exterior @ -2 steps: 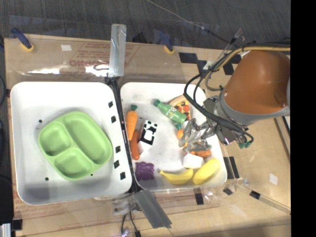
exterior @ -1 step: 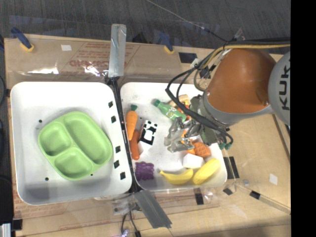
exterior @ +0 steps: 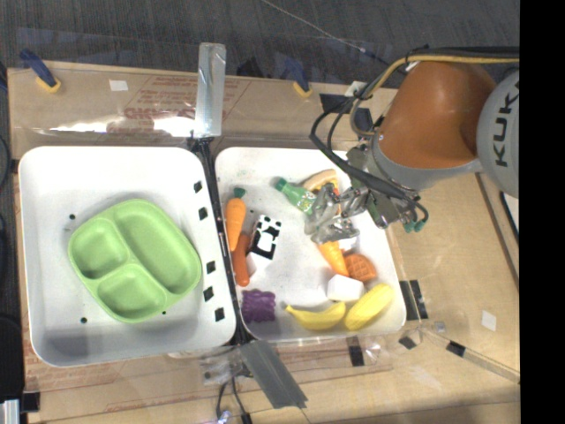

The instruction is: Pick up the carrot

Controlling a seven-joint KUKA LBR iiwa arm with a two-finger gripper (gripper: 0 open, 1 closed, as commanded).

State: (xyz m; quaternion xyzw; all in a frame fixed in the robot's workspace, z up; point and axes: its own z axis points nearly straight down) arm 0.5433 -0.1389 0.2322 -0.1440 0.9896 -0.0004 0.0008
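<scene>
the carrot (exterior: 236,237) lies lengthwise along the left wall of the right bin (exterior: 291,162), just beside a black-and-white tag (exterior: 266,237) and above purple grapes (exterior: 259,304). the gripper (exterior: 333,219) hangs well apart from it, over an orange wedge (exterior: 334,257) near two bananas (exterior: 346,310); whether it is apart or together cannot be told. the left bin (exterior: 44,237) holds a green tray (exterior: 132,259).
</scene>
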